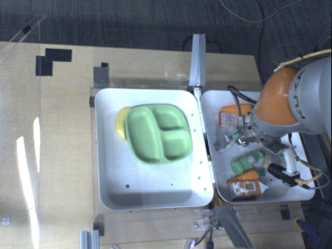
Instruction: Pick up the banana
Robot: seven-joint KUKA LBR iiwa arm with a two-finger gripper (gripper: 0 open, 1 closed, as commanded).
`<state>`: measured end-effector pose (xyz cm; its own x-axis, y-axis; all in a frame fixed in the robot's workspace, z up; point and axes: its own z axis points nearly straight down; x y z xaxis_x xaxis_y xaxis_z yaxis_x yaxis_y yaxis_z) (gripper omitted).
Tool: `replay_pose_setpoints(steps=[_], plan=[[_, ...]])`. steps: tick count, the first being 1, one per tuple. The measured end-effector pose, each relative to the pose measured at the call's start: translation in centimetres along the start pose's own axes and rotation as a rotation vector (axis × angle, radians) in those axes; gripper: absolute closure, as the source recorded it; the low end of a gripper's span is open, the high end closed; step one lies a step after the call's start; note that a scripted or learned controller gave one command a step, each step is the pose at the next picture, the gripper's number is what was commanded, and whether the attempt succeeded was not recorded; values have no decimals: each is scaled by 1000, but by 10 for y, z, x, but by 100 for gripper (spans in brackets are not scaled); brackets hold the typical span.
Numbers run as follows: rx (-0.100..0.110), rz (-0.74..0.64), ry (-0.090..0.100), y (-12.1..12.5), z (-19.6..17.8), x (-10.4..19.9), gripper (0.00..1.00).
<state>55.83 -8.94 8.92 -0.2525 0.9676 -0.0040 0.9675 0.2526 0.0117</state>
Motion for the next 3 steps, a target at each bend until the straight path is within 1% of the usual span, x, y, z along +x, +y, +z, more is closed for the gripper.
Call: replay_pose_setpoints(steps=[2,3], plan=[[0,0,0,0,0,0,0],[2,99,1,39,1,-22,0]])
